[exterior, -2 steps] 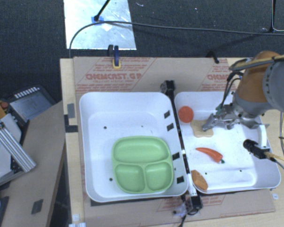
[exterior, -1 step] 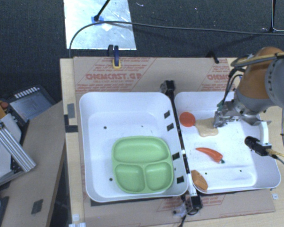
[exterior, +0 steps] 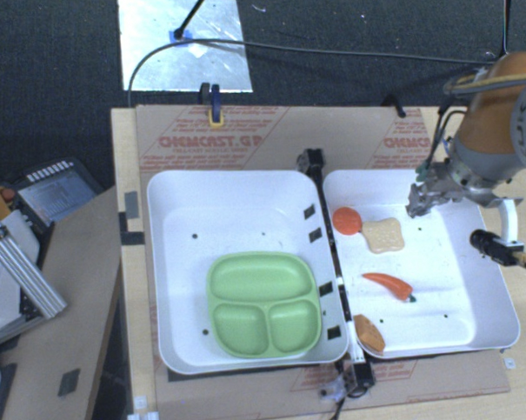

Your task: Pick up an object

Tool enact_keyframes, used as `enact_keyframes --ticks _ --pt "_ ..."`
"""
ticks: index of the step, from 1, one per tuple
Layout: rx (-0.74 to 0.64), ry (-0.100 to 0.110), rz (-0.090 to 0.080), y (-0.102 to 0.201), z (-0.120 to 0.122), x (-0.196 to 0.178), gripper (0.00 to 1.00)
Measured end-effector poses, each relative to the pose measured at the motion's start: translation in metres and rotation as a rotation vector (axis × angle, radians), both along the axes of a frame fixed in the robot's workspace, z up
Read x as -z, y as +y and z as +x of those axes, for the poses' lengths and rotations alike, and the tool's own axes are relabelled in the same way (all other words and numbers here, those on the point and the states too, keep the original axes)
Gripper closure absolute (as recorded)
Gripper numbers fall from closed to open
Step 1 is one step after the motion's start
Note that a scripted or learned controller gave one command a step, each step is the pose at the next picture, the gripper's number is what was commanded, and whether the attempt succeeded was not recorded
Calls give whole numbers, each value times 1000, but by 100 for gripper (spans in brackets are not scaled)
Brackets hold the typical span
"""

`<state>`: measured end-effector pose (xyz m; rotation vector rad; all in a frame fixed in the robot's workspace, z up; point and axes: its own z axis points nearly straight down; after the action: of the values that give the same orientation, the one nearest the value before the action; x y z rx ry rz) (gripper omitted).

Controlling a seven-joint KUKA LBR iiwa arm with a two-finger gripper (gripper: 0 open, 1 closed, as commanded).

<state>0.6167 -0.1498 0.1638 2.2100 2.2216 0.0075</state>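
Nearest the camera, a brown bread-like piece (exterior: 369, 333) sits at the near-left corner of the right bin (exterior: 489, 308), against the divider between the two bins. Left bin (exterior: 173, 252) holds a green three-compartment tray (exterior: 263, 302) in its near half, lying flat.

Further in, right bin: an orange-red chili pepper (exterior: 389, 284) lies on the floor, stem end pointing right. Beyond it, a pale tan slice of toast (exterior: 383, 235) lies flat, with a round orange-red piece (exterior: 347, 219) just beside it on the left, near the divider.

Gripper (exterior: 417, 205) hangs over the far part of the right bin, to the right of the toast and apart from it. Nothing visible between the fingers; cannot tell how wide they stand. Both bins rest on a cardboard sheet (exterior: 242, 132) on the desk (exterior: 83, 282).
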Motion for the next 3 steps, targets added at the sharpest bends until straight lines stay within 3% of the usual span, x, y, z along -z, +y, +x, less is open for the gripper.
enact_keyframes --ticks 2,3 --pt "-1 2 1 3 7 -108 100" --pt "-3 7 4 58 -9 -108 100"
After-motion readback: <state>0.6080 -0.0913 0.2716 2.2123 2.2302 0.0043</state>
